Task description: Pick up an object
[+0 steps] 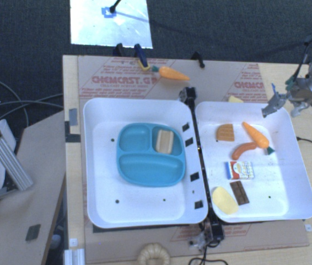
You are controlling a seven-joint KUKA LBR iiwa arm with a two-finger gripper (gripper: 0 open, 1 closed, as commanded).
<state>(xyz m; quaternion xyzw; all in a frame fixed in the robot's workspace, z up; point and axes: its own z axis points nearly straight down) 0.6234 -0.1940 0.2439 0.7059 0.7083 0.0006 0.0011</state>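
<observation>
The tool (284, 105) hangs released, fingers spread, over the right bin's (299, 164) far corner. The toy carrot (255, 135) lies nearest, beside the sausage (244, 149). Best to descend straddling the carrot across its width, clear of the sausage, then close.

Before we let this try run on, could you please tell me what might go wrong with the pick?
1. The hand sits over the right bin's upper rim, so a straight descent might strike it.
2. The carrot and sausage touch; grabbing one could push the other.
3. The card and chocolate lie flat and may slip.
</observation>
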